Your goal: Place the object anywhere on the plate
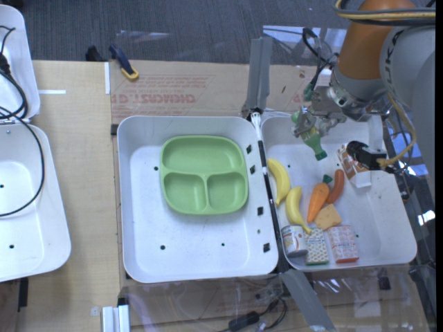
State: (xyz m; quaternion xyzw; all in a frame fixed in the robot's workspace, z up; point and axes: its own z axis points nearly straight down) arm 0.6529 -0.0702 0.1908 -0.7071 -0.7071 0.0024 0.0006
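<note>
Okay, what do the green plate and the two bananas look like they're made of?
Green plate: likely moulded plastic, matte, one even colour, rounded divider ridges.
Bananas: probably plastic toy food, smooth, uniform yellow, faintly glossy; cannot be sure.

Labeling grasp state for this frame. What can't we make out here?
- Gripper, camera view: a green object sits at it, but blur and the wrist above hide whether it is actually clamped.
- Green object: too small and blurred to identify.
- Packets and can at the right bin's front: labels too small to read.
- Arm: cut off by the top and right edges.
- Right bin's far corner: hidden by the arm.
</note>
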